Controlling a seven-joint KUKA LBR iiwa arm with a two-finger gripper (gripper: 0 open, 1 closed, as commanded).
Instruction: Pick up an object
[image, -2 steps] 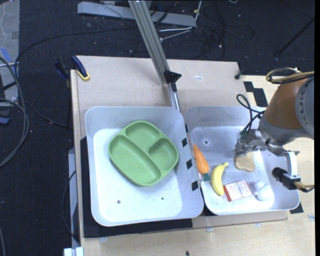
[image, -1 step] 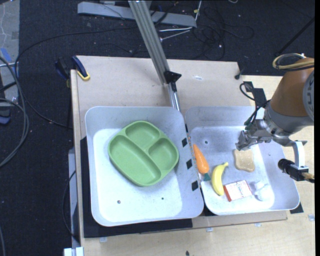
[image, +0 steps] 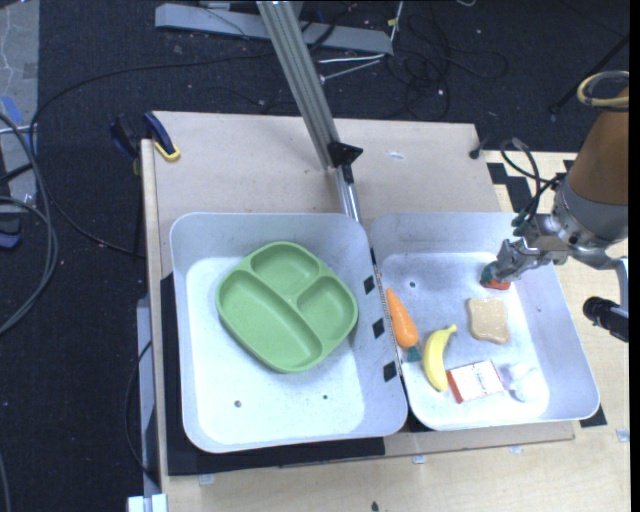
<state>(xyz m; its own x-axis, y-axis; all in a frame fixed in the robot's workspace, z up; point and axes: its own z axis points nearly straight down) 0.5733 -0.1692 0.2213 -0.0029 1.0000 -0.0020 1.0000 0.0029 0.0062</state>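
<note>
At the near edge of the right bin (image: 570, 395), a small red-and-white carton (image: 474, 381) lies flat beside a pale crumpled scrap (image: 521, 380), with a yellow banana (image: 437, 356) just to its left. Farther back, the arm's gripper (image: 499, 274) hangs over the bin's far right part, its tip at a small reddish object (image: 496, 283) that may be caught between the fingers, though the view is too coarse to say whether they are clenched or apart. The grey arm (image: 598, 175) with its orange band reaches in from the right. Just in front of the gripper a slice of toast (image: 488, 321) lies on the bin floor, near the banana. An orange carrot (image: 401, 318) rests along the bin's left side, close to the seam between the two bins. In the left bin (image: 200, 400) sits a green divided plate (image: 288, 305) with three compartments. A slanted metal pole (image: 305, 80) crosses the bench (image: 250, 160) behind the bins.
</note>
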